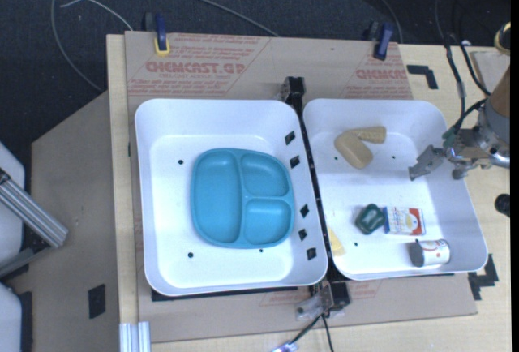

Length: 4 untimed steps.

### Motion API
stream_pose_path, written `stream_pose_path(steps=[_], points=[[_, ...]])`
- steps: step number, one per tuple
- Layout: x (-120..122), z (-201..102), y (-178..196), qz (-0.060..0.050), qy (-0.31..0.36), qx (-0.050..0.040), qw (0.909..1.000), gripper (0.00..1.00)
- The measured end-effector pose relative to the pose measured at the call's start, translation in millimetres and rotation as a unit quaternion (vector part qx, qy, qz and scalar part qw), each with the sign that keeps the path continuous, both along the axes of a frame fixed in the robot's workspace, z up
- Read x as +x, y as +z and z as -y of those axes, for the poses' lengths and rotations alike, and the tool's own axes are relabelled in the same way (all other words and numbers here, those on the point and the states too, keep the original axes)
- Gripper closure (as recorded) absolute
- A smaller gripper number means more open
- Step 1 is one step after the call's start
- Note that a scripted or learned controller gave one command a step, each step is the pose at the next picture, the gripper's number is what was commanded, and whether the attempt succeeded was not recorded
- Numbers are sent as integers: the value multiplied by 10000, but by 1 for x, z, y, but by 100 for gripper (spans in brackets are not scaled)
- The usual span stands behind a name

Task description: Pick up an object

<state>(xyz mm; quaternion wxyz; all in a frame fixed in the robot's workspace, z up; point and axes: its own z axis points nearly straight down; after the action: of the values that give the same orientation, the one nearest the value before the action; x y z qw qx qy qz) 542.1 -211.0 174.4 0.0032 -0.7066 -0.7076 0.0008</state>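
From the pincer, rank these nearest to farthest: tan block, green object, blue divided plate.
Measured from the pincer at the right bin's right edge:
1. Tan block, upper part of right bin.
2. Green object, lower part of right bin, nearly as close.
3. Blue divided plate, left bin.

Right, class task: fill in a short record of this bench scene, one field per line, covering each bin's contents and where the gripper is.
left bin: one blue plastic divided plate, lying flat
right bin: tan angled block at the back; dark green ring-shaped object, small white and red carton and small white cylinder with a dark end at the front
gripper: over the right bin's right side, open, holding nothing
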Motion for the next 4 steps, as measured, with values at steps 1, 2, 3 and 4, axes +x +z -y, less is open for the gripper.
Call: stream_pose_path(steps=[1,2,3,4], points=[[-2,-2,-43,-1,-6,0,10000,0],[0,-2,-28,35,-4,-12,10000,100],[8,0,18,60,0,-29,10000,100],[9,0,40,48,-1,-25,10000,100]])
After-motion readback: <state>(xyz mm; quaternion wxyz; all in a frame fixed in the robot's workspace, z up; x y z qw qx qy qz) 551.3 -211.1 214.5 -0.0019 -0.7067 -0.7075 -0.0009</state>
